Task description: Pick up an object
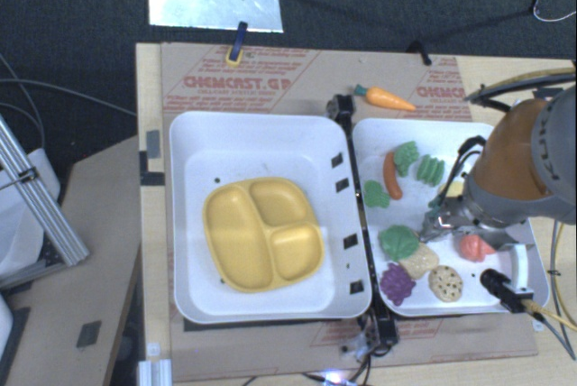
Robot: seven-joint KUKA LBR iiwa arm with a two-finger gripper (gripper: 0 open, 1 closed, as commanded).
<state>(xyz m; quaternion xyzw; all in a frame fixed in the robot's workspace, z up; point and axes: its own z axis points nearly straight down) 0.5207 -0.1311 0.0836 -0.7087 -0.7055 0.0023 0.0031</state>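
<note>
Reaching in from the right, my grey arm with its orange band hangs low over the right bin (451,130), one of two shallow white bins sitting side by side on the bench. My gripper (435,224) is down among a scatter of toy foods, near the middle of that bin. From this overhead slant I cannot tell how it is set, or whether it has anything in its grasp.

Just beside the gripper, toward the left and slightly below, lies a green leafy piece (398,241), with a pale beige lump (418,262) touching its lower edge. A pink-red piece (475,246) sits just to the gripper's right. Nearer the front edge are a purple grape bunch (397,282) and a speckled cookie (445,283). Further back lie an orange-red sausage shape (391,174) and two more green pieces (418,160). A toy carrot (387,97) rests outside the bins, on the board behind them. The left bin (189,141) holds a yellow divided plate (262,233).

I judge this to be the grasping step: descent done, nothing yet visibly lifted. The next move calls for a firm close on one piece, likely the green one or the pink one, then a straight lift clear of its neighbours
</note>
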